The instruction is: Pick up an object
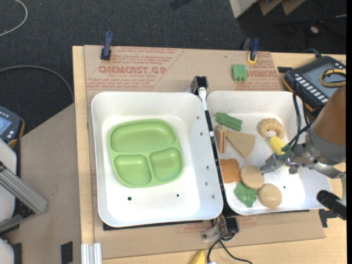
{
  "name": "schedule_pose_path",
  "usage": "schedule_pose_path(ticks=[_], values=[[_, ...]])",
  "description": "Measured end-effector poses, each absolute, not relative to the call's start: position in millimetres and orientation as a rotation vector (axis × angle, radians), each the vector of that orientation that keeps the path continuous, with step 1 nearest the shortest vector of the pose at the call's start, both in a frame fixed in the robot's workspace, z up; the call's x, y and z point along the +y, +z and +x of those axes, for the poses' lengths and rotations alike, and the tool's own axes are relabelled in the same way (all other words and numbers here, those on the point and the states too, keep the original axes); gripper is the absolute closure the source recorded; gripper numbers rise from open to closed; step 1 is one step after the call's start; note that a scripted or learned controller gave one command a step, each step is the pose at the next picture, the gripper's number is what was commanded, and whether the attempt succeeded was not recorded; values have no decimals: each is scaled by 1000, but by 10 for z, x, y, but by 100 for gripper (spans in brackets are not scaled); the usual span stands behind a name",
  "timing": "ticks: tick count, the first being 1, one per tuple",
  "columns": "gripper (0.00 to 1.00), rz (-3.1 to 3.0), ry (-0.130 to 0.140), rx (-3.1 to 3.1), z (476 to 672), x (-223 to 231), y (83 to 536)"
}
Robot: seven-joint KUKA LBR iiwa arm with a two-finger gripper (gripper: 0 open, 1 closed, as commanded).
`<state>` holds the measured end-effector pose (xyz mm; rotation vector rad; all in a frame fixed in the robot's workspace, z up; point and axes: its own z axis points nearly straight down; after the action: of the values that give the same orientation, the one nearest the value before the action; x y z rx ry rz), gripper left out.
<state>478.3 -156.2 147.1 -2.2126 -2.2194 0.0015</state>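
Observation:
The right bin holds several toy foods: a green bean pod, a tan croissant, a small yellow piece, a tan wedge, a brown slice, an orange square, a round tan disc, a green leaf and a pale bun. My gripper hangs low over the right bin's middle, just right of the tan disc and below the yellow piece. Its grey fingers stand apart, open, with bare bin floor between them.
The left bin bears a green divided plate. A green ridged toy lies on the cardboard behind the right bin. A black control pendant sits at the back right. Blue clamps hold the board's far edge.

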Motion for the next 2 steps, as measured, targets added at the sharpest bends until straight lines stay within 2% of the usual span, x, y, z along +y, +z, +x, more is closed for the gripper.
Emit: schedule_pose_path(ticks=[1,2], values=[[100,-2224,-2,-2224,4798,-1593,1618],[100,-2216,-4,-2230,4798,-831,1859]])
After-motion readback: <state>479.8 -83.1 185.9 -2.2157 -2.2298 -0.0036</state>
